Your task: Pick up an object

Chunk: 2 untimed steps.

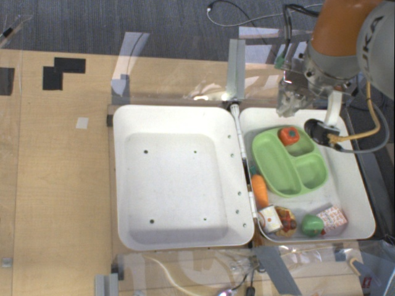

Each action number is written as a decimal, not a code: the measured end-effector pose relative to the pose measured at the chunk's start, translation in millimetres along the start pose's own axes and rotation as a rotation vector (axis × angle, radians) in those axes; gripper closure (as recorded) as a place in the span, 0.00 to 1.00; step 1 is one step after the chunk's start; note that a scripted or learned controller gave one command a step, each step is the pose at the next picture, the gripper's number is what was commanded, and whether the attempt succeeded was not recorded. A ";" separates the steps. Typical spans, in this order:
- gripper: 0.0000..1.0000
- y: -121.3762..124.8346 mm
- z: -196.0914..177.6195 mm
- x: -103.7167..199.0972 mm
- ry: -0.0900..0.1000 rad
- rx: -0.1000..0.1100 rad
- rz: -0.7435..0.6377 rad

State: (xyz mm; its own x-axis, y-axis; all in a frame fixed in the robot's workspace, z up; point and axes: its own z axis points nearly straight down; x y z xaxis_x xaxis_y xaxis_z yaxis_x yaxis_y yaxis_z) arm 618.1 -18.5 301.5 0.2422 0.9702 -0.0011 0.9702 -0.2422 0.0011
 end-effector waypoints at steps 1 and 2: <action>1.00 -11.9 -13.2 11.0 -0.001 0.001 -0.143; 0.00 -11.9 -13.1 11.1 -0.001 0.001 -0.143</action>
